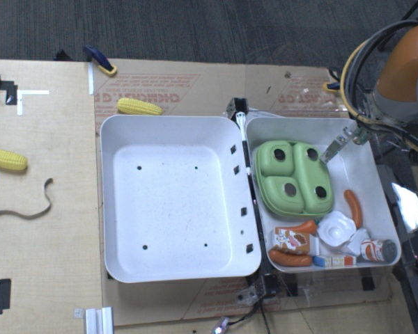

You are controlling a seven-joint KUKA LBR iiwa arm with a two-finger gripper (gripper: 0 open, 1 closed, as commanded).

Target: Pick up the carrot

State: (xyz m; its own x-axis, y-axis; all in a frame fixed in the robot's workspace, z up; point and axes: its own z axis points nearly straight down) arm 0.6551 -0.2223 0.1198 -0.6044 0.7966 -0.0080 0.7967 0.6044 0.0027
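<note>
Orange and tapered, the carrot (pixel 353 207) lies in the right bin (pixel 380 176), beside a green moulded plastic tray (pixel 293 177). Red mirrored lettering on the cardboard (pixel 153 92) is unreadable. The gripper's (pixel 332 149) state I cannot tell.

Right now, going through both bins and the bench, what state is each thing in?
Carrot: lying loose in the right bin, not held.
Green tray: lying flat in the right bin, hollows facing up.
Left bin: sitting level beside the right bin.
Corn cob: lying on the cardboard behind the left bin.
Second corn cob: lying on the bench, far left.
</note>
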